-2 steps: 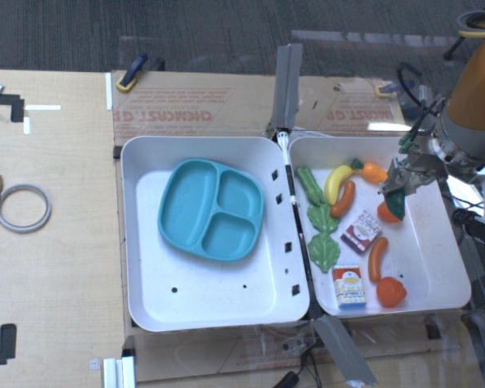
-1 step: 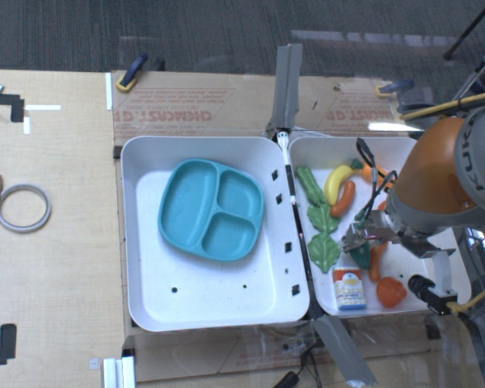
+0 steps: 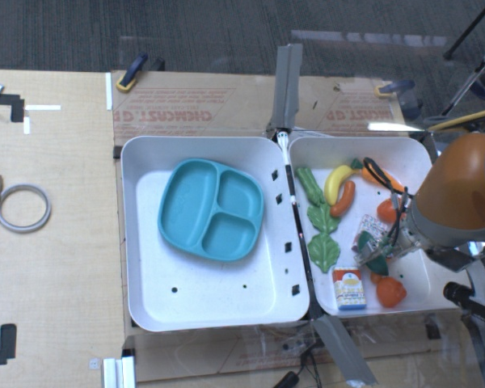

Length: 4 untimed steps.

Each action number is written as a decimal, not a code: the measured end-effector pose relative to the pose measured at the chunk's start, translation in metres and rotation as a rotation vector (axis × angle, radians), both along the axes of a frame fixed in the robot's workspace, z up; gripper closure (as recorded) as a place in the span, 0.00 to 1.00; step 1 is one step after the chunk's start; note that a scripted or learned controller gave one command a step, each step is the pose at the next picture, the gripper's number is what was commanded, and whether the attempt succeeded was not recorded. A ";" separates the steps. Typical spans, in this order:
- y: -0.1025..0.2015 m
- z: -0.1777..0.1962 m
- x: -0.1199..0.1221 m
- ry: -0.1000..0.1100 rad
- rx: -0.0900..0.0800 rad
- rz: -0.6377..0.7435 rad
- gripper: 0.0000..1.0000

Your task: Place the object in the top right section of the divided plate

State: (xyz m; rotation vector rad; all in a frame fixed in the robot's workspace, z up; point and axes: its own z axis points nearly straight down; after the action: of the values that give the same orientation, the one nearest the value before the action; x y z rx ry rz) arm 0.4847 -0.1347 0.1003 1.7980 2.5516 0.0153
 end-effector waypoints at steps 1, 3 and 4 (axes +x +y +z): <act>-0.087 0.001 0.007 -0.001 -0.007 -0.051 1.00; 0.003 -0.008 -0.005 0.018 -0.001 0.264 1.00; 0.035 -0.008 -0.006 0.021 -0.002 0.395 1.00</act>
State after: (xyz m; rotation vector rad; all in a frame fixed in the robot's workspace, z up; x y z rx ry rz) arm 0.4783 -0.1000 0.0919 1.2694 2.8720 0.0001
